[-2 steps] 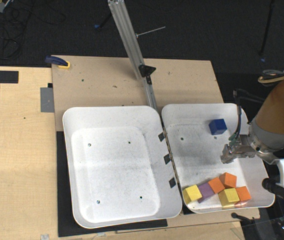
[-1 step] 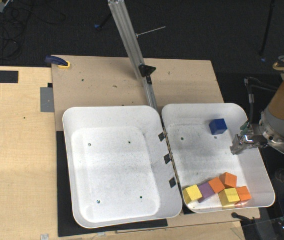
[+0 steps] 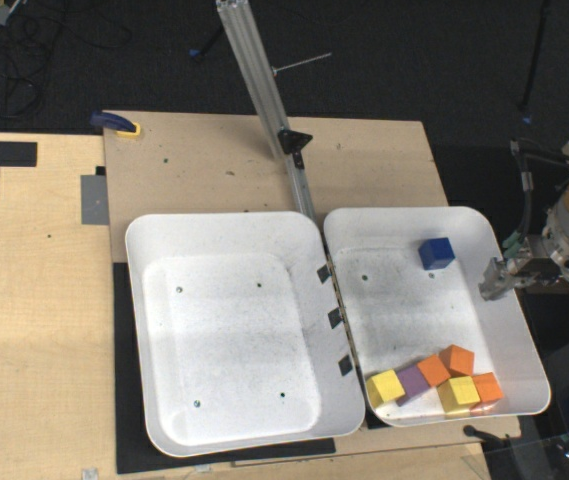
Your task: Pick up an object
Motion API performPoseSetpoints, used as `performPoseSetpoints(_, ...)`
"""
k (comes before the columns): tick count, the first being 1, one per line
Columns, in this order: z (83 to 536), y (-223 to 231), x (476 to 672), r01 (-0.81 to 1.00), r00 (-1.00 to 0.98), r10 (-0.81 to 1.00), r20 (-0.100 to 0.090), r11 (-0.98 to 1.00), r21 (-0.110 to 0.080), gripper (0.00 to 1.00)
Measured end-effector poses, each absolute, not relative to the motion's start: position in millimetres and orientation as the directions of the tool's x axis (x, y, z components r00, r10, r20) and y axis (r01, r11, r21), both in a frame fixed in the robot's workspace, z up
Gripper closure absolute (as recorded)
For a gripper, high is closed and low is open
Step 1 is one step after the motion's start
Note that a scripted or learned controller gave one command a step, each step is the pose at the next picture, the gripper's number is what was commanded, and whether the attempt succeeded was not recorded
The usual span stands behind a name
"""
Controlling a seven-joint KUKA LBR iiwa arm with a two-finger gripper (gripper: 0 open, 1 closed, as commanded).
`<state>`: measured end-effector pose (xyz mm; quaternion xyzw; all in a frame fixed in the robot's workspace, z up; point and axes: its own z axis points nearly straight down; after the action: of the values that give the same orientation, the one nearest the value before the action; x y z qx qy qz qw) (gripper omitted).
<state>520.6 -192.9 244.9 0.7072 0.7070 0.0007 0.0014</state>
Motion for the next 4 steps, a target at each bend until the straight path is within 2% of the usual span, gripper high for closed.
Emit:
performPoseSetpoints(1,261,-194,520.9,1.000,0.000,1.000,0.000,0.000,0.000,1.00)
performPoseSetpoints(3,260,-103,560.0,1.000,-0.005,1.000,0.002,0.005,-0.001,1.00)
performPoseSetpoints(4,246,-48,566.0,1.000,-0.004,1.000,0.003,0.004,-0.005,1.00)
